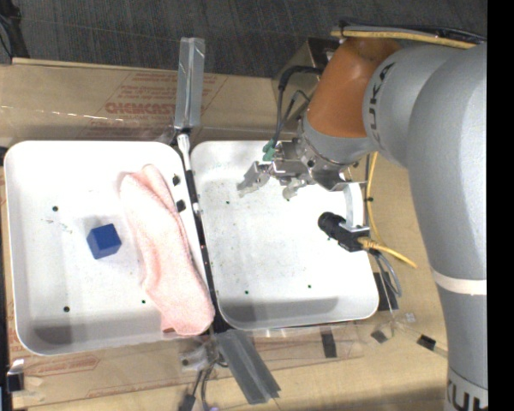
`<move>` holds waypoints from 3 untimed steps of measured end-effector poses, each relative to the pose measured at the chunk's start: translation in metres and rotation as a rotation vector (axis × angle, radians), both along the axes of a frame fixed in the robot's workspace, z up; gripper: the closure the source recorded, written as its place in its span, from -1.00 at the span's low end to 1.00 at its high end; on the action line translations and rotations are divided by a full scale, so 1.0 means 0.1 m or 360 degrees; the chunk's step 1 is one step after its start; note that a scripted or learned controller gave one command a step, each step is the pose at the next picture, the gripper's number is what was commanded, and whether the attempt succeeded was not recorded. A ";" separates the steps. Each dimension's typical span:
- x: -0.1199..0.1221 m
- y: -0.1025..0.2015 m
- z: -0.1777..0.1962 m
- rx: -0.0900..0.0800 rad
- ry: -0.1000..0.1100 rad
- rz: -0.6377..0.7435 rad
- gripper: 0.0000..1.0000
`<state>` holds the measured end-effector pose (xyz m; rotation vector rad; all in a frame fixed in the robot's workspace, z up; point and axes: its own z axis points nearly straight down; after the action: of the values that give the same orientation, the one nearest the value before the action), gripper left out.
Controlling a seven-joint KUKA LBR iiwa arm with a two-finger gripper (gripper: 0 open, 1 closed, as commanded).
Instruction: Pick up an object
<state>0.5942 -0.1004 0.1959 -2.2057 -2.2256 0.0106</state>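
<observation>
Grey arm (437,144) overhead, gripper (270,178) spread and holding nothing above the right bin (283,302); pink cloth (167,247) and blue cube (104,240) well leftward, in the left bin (34,229).

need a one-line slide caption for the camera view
KUKA arm's gripper hovers over the right bin; blue cube and pink cloth lie in the left bin.

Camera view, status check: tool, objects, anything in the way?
Tool open over right bin, holding nothing. Blue block and pink cloth in left bin. Divider between.
</observation>
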 end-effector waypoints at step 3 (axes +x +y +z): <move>0.24 0.20 -0.08 -0.0018 0.0007 -0.1870 -1.00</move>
<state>0.6182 -0.0804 0.1878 -3.0714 -0.6305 0.0183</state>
